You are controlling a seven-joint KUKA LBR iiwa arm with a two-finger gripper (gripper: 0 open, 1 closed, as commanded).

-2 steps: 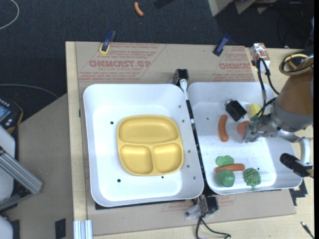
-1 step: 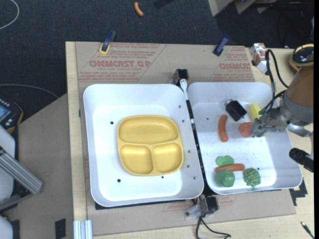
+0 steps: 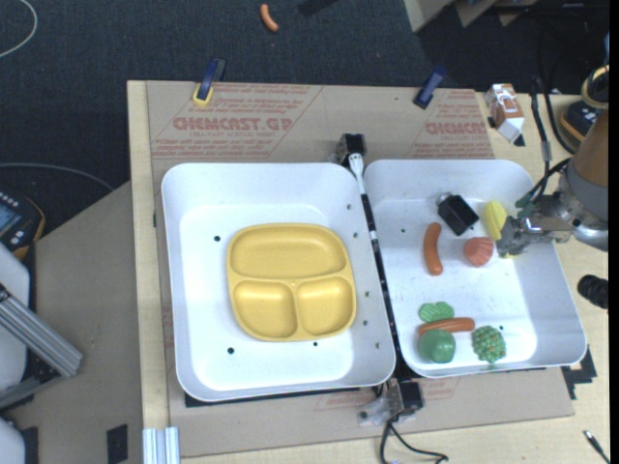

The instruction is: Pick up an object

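The right bin (image 3: 546, 288) holds several toy foods. An orange-red sausage (image 3: 432, 248) lies beside a black block (image 3: 457, 213). A yellow piece (image 3: 494, 218) and a round reddish piece (image 3: 479, 251) lie further right. At the front are a green leafy piece (image 3: 435, 311), a thin orange stick (image 3: 446, 326), a green round piece (image 3: 438, 346) and a green knobbly piece (image 3: 488, 343). My gripper (image 3: 513, 235) comes in from the right, low over the bin, just right of the reddish piece and below the yellow one. Nothing shows held in it.
The left bin (image 3: 193, 259) bears a yellow divided plate (image 3: 288, 280). A black clamp (image 3: 354, 148) sits at the back where the bins meet. A small box (image 3: 505, 109) lies on the bench at the back right, with cables beside the arm.
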